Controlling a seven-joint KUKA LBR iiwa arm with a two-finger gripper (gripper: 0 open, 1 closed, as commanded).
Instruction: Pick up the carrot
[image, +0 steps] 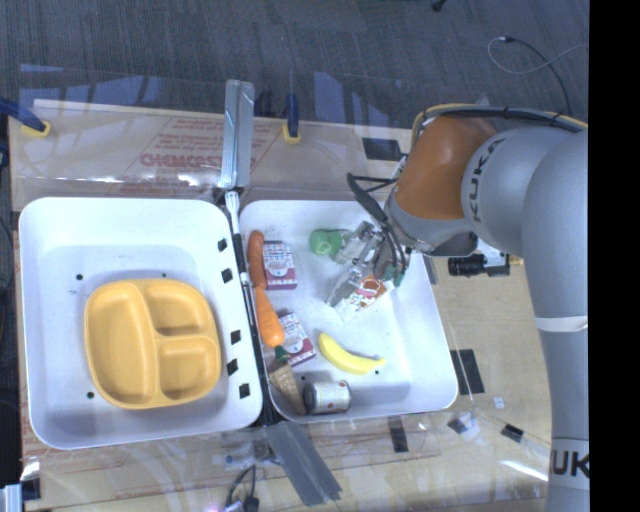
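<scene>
The long orange tapered carrot (268, 318) lies in the right shallow white plastic bin (425, 375), hard against its left wall and well apart from the metal two-finger gripper (350, 285), which hangs over the bin's middle to the carrot's right. The carrot's long axis runs along that wall, roughly top to bottom of the view. Whether the gripper is released or clenched, I cannot tell.

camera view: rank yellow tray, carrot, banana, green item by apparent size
1. yellow tray, clearly largest
2. carrot and banana: look alike, not ranked
3. green item, smallest, partly hidden by the gripper
</scene>
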